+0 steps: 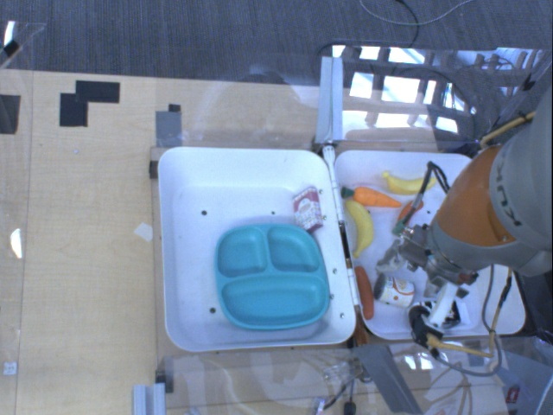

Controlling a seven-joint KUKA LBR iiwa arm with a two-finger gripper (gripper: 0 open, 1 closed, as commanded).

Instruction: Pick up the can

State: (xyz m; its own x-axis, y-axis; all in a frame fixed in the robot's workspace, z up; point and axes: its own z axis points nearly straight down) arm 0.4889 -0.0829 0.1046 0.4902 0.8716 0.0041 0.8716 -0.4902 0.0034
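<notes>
The can (308, 209) leans at the left bin's (186, 232) three-o'clock wall. The gripper (406, 277) hangs over the right bin (511, 318), grip state unclear, far from grasping.

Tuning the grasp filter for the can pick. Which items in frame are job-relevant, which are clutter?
Job:
can, lying in the left bin by its right wall
gripper, over the right bin

Clutter:
blue divided plate
carrot
two bananas
small white and orange object near the gripper
</notes>
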